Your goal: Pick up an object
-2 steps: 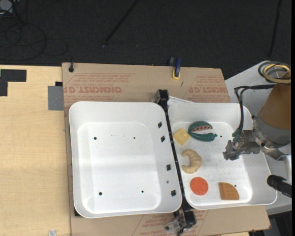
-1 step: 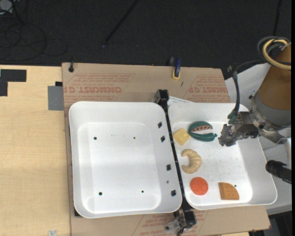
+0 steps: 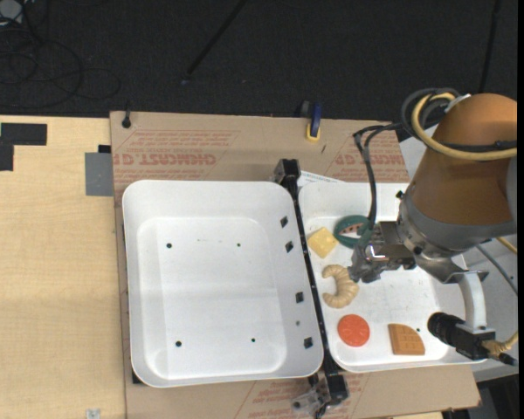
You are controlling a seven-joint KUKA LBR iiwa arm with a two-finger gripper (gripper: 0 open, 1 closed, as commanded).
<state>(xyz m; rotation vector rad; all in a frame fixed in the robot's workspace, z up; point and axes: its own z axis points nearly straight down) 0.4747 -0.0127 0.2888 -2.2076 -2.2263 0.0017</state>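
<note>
Right bin (image 3: 332,201): croissant (image 3: 339,285) by its left wall, beside yellow block (image 3: 322,243), orange disc (image 3: 354,330). Gripper (image 3: 367,264) poised just beside croissant, likely approaching to grasp; jaws' state cannot be told.

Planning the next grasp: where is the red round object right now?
The red round object lies in the right bin, near its front edge, between the tan croissant-shaped piece behind it and the orange flat piece to its right.

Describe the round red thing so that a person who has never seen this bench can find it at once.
Look in the right white bin, near its front edge. The red disc lies there, below the curved tan croissant and left of the orange cracker. It alone is round and bright red.
</note>
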